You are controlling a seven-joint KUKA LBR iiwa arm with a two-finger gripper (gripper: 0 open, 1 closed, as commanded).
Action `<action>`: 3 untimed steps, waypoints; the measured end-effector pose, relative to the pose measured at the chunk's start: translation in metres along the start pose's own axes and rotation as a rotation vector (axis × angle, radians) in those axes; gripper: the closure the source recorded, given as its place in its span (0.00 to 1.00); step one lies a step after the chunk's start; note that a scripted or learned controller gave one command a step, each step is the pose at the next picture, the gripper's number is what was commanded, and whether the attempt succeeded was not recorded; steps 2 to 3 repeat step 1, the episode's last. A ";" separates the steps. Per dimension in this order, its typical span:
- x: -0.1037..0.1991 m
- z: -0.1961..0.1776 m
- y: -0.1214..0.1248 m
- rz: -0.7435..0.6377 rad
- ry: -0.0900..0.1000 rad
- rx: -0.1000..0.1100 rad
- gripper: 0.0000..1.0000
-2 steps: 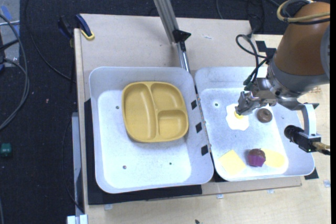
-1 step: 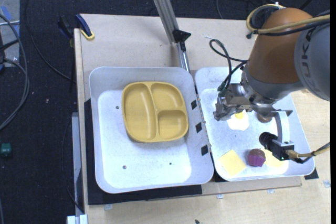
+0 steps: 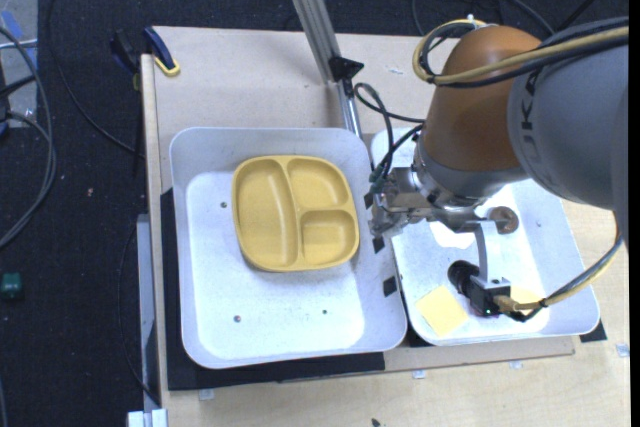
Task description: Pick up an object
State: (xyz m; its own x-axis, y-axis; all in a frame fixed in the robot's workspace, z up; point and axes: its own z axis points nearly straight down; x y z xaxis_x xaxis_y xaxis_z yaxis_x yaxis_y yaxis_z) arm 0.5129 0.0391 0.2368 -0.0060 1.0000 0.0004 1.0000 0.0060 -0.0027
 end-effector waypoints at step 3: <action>0.051 -0.002 0.001 0.000 0.000 -0.002 1.00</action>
